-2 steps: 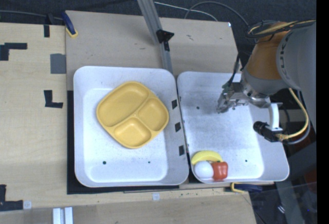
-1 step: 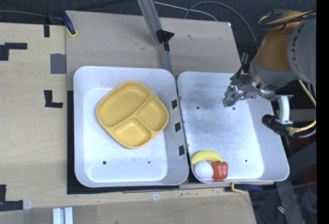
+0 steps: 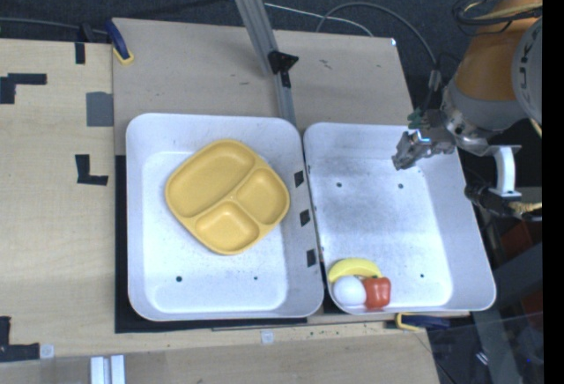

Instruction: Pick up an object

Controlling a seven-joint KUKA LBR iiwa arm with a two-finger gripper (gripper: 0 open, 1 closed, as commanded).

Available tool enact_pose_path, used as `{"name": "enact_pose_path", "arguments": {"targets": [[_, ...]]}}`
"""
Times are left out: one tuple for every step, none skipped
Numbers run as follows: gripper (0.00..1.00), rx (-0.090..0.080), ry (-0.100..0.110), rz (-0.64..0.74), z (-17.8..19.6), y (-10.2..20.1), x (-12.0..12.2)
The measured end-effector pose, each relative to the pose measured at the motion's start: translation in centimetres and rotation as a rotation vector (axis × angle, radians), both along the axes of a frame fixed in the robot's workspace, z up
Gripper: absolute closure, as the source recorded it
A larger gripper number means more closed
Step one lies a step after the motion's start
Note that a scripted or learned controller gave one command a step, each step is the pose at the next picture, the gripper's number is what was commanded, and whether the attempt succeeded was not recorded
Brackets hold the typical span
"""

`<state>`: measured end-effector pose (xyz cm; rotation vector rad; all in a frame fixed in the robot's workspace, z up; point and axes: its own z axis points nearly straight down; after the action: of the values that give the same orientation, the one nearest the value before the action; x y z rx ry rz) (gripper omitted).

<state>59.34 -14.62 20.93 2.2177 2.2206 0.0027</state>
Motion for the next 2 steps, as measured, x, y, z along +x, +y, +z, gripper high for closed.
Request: {"name": "enact_pose_path", "arguments": {"targets": [[1.0,0.003,0.006,0.004,-0.8,5.4,-1.0],[1.0,0.003,0.004,0.006,0.5,10.5,-1.4]]}}
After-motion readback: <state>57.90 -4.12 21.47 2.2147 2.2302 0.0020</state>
